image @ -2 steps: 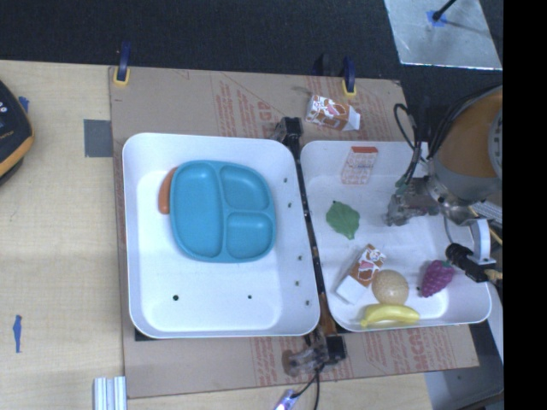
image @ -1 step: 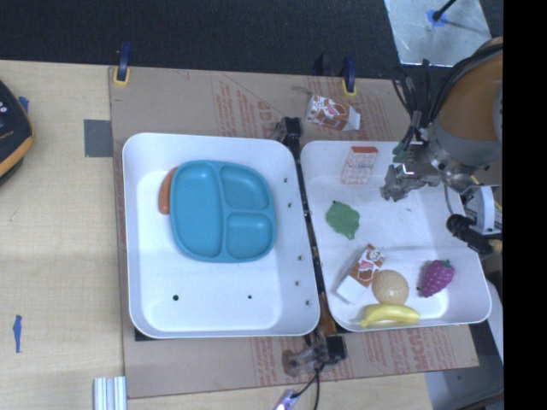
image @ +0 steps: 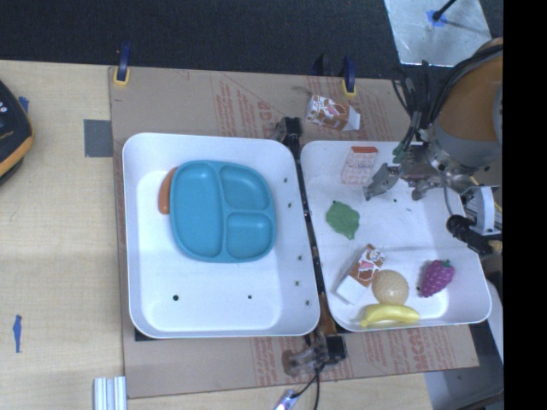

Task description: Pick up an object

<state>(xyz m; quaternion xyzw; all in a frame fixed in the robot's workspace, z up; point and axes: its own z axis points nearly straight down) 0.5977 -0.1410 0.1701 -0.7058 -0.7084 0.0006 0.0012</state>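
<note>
Gripper hangs over the right bin near 12 o'clock, fingers spread wide, nothing between them. Closest candidate: small carton just beside it at 9 o'clock, light, stiff, best pinched across its narrow sides. Green leaf toward 7 looks flat and floppy, harder. Banana and grapes sit at 6, probably slick plastic.

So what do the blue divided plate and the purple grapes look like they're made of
The blue divided plate looks like moulded plastic with a smooth, slightly glossy finish: uniform colour, rounded compartments. The purple grape bunch seems to be toy plastic or rubber, judging by its even colour and lumpy one-piece shape, though it's too small to be sure.
</note>
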